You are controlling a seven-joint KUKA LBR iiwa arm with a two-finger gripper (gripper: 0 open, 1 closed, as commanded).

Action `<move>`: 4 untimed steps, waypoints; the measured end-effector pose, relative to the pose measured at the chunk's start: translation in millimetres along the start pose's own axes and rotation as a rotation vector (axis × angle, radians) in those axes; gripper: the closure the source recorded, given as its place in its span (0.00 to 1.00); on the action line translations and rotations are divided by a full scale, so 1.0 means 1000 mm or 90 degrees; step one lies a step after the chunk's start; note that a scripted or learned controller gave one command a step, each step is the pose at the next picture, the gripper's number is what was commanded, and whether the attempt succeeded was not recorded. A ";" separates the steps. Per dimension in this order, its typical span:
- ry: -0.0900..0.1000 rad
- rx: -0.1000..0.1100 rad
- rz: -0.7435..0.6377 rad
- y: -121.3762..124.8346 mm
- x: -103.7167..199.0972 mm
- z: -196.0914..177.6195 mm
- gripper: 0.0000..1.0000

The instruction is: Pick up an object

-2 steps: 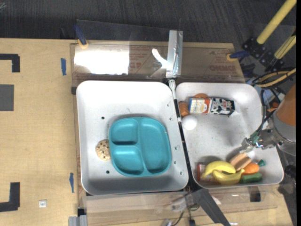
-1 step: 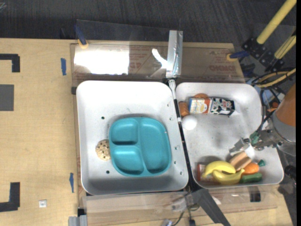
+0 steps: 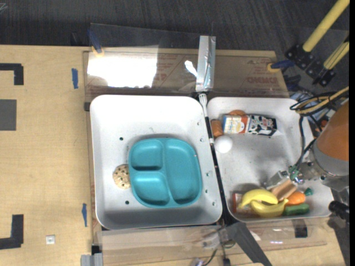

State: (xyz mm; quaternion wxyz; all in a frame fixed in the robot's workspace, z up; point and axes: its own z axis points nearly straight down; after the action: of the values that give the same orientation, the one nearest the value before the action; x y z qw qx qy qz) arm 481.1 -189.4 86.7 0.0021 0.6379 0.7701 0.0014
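I see two shallow white bins (image 3: 105, 148), left one holding a teal divided plastic tray (image 3: 164, 172). Right of the tray: grey arm (image 3: 333, 148), milk carton (image 3: 249, 124), yellow banana (image 3: 260, 199). Gripper (image 3: 288, 177) just above the banana, finger state unreadable.

Reaching in from the right edge: grey arm (image 3: 339, 173) with orange band (image 3: 337, 139) above the wrist, bent low at the near right. Hand (image 3: 293, 175) at its tip pointing leftward, a small metallic cluster, too blurred to resolve.
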 end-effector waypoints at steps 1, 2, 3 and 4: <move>-0.003 -0.005 0.000 0.003 -0.001 -0.012 1.00; -0.002 -0.002 0.059 0.010 0.050 -0.001 1.00; -0.002 -0.004 0.015 0.019 0.089 -0.002 1.00; -0.001 -0.003 0.013 0.018 0.057 -0.001 1.00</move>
State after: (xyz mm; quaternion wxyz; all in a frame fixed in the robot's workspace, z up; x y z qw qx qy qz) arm 487.9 -129.7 88.0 0.0038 0.6457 0.7636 0.0028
